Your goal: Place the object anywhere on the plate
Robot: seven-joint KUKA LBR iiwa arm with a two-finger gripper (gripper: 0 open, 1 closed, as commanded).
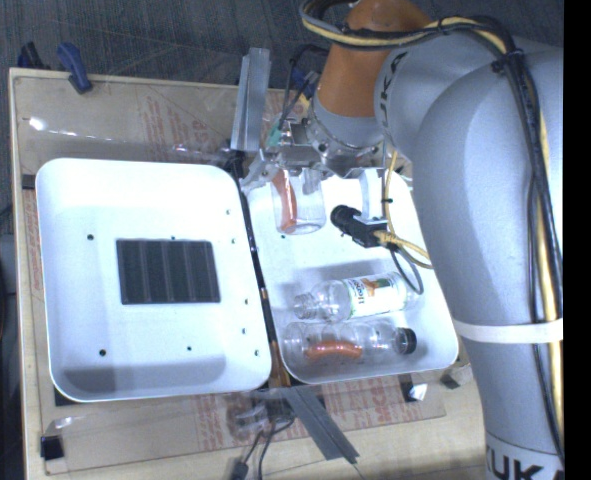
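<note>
Arm [475,168] bent over, wrist pointing down.

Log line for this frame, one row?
gripper: over right bin, far end | clear bottle: below gripper | dark plate: left bin, bare

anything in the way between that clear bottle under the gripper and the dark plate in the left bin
Only the adjoining bin rims lie between the clear bottle under the gripper and the dark plate. The two other bottles lie lower in the right bin, off that path.
</note>
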